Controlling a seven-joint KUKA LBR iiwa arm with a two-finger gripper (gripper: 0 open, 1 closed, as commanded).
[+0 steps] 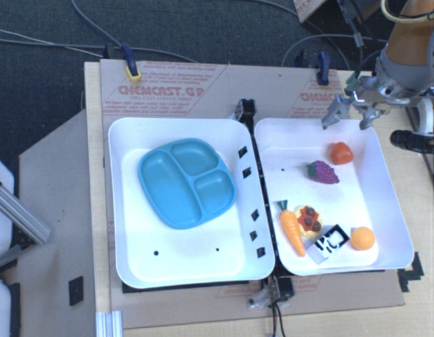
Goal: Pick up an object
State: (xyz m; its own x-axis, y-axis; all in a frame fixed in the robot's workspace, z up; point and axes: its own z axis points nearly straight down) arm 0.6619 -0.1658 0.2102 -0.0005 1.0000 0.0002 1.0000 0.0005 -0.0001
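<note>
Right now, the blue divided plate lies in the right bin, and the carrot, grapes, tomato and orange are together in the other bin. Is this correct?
Not quite. The camera view shows the blue divided plate in the left bin, not the right one. The carrot, grapes, tomato and orange are together in the other bin, the right bin.

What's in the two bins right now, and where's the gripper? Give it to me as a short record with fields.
left bin: blue divided plate
right bin: tomato, purple grapes, carrot, small pizza toy, black-and-white tag, orange
gripper: open, above the right bin's far edge, holding nothing
nearest item to gripper: tomato
</note>
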